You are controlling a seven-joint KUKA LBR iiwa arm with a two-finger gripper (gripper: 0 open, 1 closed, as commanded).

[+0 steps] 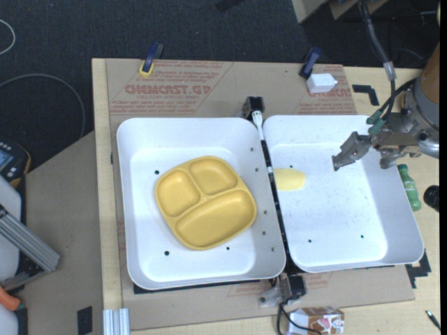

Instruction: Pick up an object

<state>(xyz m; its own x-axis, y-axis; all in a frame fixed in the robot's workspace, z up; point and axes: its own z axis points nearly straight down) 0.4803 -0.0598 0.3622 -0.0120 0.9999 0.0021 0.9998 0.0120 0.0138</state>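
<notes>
Right bin (363, 253), yellow lump (290, 179) left of jaws

robotics lab, cardboard-covered bench (209, 82), clamped white bins (136, 187), loose cables (21, 82), dark carpet

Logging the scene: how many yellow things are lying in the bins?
2: a divided yellow plate in the left bin, and a small yellow lump at the right bin's left edge.
</notes>
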